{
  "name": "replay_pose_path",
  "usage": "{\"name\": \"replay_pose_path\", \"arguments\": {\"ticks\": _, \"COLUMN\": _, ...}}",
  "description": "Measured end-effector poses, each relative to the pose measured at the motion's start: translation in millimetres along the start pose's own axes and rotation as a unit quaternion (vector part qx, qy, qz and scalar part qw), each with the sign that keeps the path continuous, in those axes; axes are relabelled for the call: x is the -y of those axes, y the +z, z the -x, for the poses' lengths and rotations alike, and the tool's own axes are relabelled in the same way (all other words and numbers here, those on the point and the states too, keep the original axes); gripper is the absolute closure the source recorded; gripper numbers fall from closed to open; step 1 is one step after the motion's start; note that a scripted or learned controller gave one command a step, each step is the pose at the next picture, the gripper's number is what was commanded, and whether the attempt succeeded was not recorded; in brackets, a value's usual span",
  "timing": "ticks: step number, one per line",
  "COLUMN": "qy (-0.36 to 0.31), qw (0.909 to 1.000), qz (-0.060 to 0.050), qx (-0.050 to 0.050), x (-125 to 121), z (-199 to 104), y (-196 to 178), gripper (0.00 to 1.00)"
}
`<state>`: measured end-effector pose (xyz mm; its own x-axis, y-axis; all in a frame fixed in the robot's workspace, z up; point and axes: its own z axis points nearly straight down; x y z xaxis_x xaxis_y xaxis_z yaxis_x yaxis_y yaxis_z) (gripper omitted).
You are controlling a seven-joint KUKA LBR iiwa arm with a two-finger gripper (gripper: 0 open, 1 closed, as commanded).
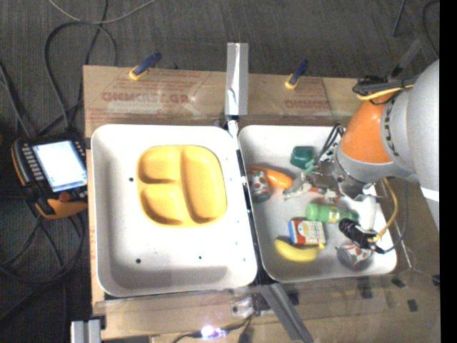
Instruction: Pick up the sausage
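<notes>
While the gripper (305,185), its opening impossible to judge, hovered low in the right bin (265,252), the sausage (280,179) lay just left of it, seemingly its target.

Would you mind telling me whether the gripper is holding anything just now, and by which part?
It cannot be told: the gripper sits low in the right bin beside the carrot, its tip too unclear.

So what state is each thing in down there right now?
Yellow tray: lying flat in the left bin, compartments bare.
Banana: lying in the right bin.
Green bottle: on its side.
Juice carton: lying flat.
Can: tipped over.
Handheld screen: lit.
</notes>
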<state>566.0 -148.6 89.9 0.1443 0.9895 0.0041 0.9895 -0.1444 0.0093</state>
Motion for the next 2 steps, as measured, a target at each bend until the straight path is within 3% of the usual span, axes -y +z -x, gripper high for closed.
{"name": "replay_pose_path", "arguments": {"ticks": 1, "qy": 0.000, "qw": 1.0000, "qz": 0.004, "qx": 0.001, "x": -1.9, "z": 0.5, "y": -11.7, "gripper": 1.00}}
{"name": "replay_pose_path", "arguments": {"ticks": 2, "qy": -0.114, "qw": 0.9935, "qz": 0.004, "qx": 0.003, "x": 15.3, "z": 56.3, "y": -3.0, "gripper": 1.00}}
